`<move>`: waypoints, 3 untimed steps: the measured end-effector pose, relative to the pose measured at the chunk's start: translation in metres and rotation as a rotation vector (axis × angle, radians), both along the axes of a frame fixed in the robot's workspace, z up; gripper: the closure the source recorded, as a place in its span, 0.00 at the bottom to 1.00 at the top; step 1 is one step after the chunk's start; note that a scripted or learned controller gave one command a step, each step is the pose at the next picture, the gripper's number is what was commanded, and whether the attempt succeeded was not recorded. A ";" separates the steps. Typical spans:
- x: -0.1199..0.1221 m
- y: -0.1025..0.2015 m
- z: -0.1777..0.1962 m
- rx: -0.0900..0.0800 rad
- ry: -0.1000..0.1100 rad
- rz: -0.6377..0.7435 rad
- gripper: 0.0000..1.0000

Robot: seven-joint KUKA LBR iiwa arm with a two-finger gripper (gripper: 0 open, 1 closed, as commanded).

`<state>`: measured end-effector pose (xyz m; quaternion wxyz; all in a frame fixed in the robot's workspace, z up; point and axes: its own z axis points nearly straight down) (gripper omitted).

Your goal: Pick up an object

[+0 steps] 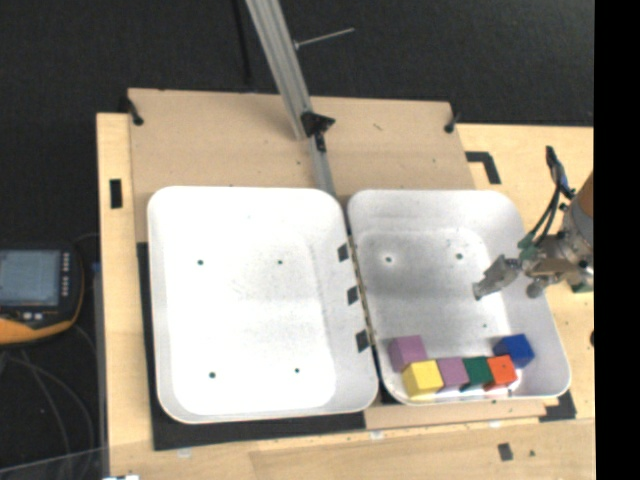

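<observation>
Several small blocks lie along the near edge of the right bin point(440, 228): a purple block point(406, 351), a yellow block point(423, 377), a mauve block point(453, 372), a green block point(477, 372), an orange block point(501, 370) and a blue block point(515, 347). My gripper point(512, 284) reaches in over the bin's right side, above and behind the blue block. It is open, its fingers spread with nothing between them. One grey finger point(489, 279) slants out to the left.
The left bin point(250, 298) sits beside the right one, joined by black clips point(352, 295). A metal camera pole point(285, 63) rises behind the bins. A handheld pendant point(35, 288) lies off the bench at the left.
</observation>
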<state>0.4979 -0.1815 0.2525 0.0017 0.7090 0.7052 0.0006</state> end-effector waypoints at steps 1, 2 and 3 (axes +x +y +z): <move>-0.007 0.119 -0.058 0.005 0.006 0.014 0.00; -0.006 0.114 -0.056 0.001 0.001 0.003 0.00; -0.006 0.114 -0.056 0.001 0.000 -0.002 0.00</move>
